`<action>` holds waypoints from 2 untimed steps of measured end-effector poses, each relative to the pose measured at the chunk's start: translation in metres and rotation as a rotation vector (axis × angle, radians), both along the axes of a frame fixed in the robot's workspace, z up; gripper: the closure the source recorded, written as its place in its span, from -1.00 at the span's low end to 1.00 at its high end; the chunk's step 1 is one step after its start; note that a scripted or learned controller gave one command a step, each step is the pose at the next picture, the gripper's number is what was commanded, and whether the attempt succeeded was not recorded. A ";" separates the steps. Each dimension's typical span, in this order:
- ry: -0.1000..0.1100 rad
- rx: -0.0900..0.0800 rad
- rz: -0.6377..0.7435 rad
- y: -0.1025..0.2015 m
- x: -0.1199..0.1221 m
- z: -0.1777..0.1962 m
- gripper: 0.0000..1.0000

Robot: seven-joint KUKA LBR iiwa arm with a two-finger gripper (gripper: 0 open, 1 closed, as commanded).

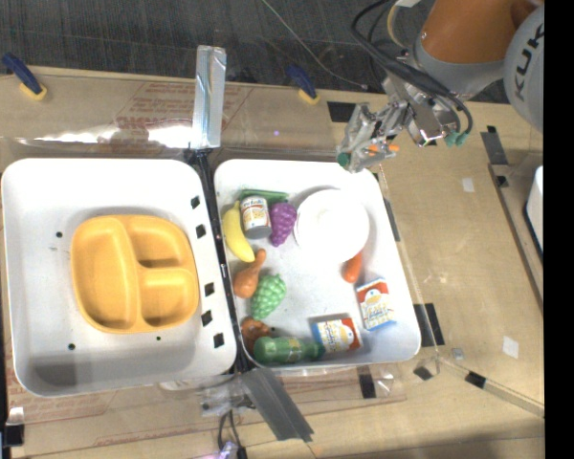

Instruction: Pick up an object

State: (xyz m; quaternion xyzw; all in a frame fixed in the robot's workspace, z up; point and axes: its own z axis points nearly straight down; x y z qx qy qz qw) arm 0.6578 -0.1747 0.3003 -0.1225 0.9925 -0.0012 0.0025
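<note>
Your pincer point(364, 149) hangs over the back right corner of the right bin point(390, 338). It is too small and cluttered to tell how it is set, and you can see nothing in it. Nothing looks picked yet, so the whole job is probably still ahead. Just below it in that bin lie a white plate point(332, 222), purple grapes point(283, 222), a banana point(234, 236) and cartons. The left bin point(29, 208) holds a yellow tray point(134, 273).
</note>
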 end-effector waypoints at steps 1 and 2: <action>0.007 0.003 0.095 0.043 -0.048 -0.047 1.00; 0.002 0.001 0.225 0.050 -0.034 -0.061 1.00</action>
